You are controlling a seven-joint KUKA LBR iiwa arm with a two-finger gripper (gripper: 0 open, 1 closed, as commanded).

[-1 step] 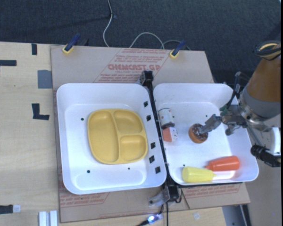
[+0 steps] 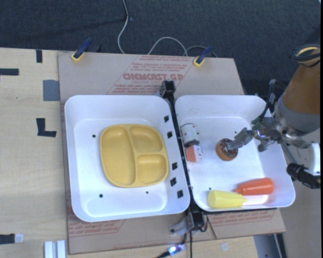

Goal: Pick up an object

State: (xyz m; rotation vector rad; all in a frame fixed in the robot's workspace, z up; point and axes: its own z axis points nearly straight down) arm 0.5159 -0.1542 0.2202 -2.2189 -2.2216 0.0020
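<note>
Brown and round, a small object (image 2: 225, 149) sits near the middle of the right bin (image 2: 247, 104), and the pincer (image 2: 236, 144) reaches onto it from the right edge; whether it is clenched, I cannot tell. Yellow and orange pieces (image 2: 242, 193) lie along the bin's near edge. A yellow divided plate (image 2: 133, 155) fills the left bin (image 2: 81, 198).

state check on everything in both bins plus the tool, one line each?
Yellow plastic three-compartment plate: lying flat in left white bin, upright, nothing in it.
Small silver and orange cylinder: lying on its side, right white bin, beside the divider.
Round brown object: in right bin, at the tool tip.
Orange plastic carrot: lying flat.
Yellow plastic piece: lying flat.
Tool: low over the brown object.
</note>
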